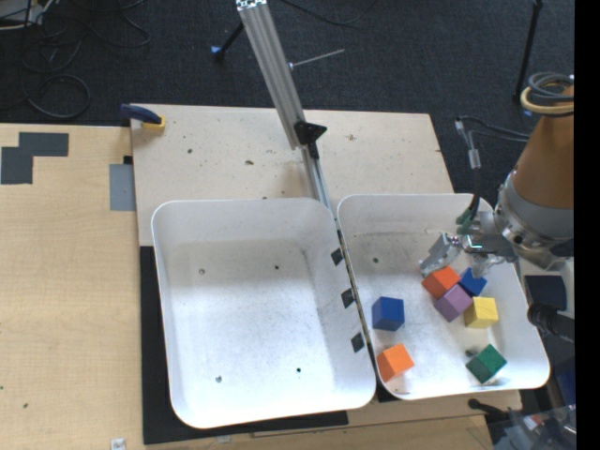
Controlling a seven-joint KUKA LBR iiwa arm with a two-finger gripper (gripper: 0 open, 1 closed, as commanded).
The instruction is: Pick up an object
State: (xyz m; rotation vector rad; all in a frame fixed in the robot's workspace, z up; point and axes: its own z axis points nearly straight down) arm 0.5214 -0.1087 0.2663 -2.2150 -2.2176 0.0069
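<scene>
Several coloured cubes lie in the right bin (412, 216). A red-orange cube (440, 281), a purple cube (455, 302), a small blue cube (474, 282) and a yellow cube (483, 311) are clustered near its right wall. A larger blue cube (388, 312) and an orange cube (396, 359) lie near the left wall, and a green cube (487, 363) sits in the front right corner. My gripper (457, 262) hangs open just above the cluster, over the red-orange cube, with nothing between its fingers.
The left bin (187, 242) stands beside the right one, with a divider with black clips between them. A slanted aluminium bar (279, 73) rises behind the bins. A blue-and-yellow tool (142, 116) lies at the bench's far left corner.
</scene>
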